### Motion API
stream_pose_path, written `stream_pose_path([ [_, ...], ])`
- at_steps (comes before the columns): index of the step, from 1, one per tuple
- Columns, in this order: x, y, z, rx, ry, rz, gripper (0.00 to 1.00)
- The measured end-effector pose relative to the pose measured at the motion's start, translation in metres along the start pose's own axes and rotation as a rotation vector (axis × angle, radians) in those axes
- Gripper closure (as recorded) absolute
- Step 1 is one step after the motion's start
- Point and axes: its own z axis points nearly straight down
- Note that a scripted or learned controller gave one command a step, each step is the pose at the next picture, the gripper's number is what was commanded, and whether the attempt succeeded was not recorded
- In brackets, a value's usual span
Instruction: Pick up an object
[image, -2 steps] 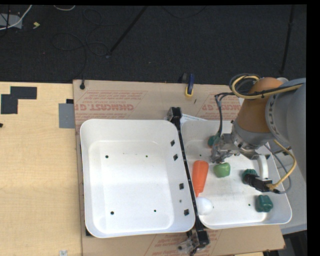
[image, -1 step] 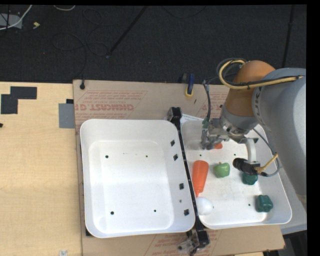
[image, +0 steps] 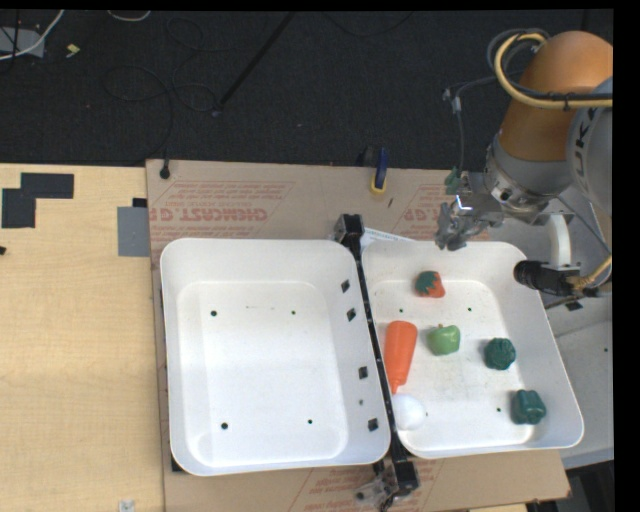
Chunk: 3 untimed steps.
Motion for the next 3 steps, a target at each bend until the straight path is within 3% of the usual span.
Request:
stream_pose_path([
  [1,0.078,-0.010,0.076,0.025,0.006,-0.003,1.00],
  [2,0.097,-0.004,0.073,0.017,0.002,0.000,1.00],
  [3,0.084,-0.004,0.069,0.016,0.002,0.002,1.00],
])
